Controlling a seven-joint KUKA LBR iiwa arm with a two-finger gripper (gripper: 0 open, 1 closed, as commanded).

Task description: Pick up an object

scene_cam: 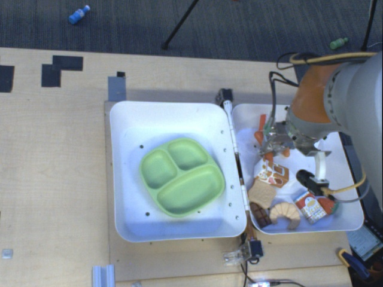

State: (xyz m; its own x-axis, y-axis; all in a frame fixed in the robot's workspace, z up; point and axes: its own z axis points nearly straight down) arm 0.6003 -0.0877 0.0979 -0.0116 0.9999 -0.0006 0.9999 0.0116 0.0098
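Observation:
The right bin (347, 160) holds several toy foods. A small printed box (273, 174) lies mid-bin. A tan toast slice (261, 191), a brown chocolate piece (259, 214), a croissant (286, 214) and a red-and-white carton (313, 207) lie along the near side. An orange-red stick (261, 128) lies near the far left wall. My gripper (270, 150) hangs low over the bin's left half, just above the printed box and beside the orange stick. I see nothing clearly held between its tips.
The left bin (125, 160) carries a green divided plate (182, 175) at its middle. A ridge (234, 154) separates the two bins. The arm's grey and orange body (335, 100) covers the right bin's far right corner.

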